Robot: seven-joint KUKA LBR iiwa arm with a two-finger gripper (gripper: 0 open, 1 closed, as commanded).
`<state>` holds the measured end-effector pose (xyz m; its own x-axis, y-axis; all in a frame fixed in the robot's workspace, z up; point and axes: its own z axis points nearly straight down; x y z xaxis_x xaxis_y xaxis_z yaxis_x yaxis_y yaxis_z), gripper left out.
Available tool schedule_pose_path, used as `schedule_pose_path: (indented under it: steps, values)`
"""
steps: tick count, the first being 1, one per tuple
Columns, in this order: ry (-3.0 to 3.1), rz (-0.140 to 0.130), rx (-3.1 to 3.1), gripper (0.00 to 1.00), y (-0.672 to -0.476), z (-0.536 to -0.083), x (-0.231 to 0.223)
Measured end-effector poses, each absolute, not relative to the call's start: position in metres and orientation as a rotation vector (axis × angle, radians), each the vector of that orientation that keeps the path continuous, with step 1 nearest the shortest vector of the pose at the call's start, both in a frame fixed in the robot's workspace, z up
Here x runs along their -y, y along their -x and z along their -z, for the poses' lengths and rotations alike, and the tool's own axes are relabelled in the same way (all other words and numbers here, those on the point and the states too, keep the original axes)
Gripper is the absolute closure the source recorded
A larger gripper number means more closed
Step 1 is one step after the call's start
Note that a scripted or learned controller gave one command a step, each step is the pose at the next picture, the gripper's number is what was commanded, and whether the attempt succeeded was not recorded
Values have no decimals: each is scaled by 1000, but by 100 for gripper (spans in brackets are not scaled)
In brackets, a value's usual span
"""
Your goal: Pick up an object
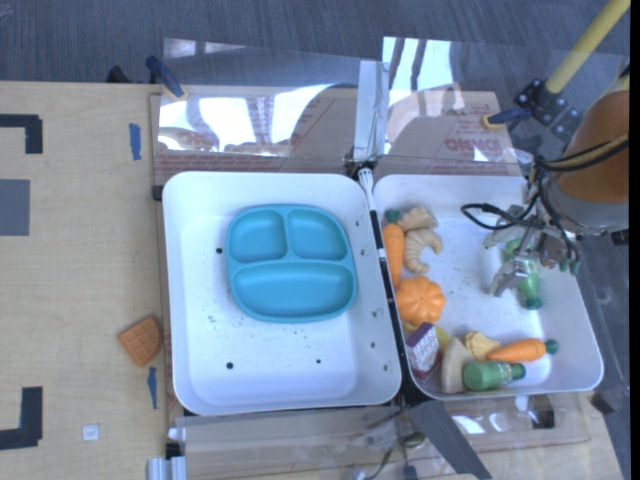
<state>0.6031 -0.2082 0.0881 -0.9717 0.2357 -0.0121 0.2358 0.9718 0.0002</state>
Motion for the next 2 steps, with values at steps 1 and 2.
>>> schedule_pose_path:
  steps: [1,2]
  values:
    - [-290,4,-3116,0,-601,-88,223]
    - [-293,1,-3119,0,-599,-88,200]
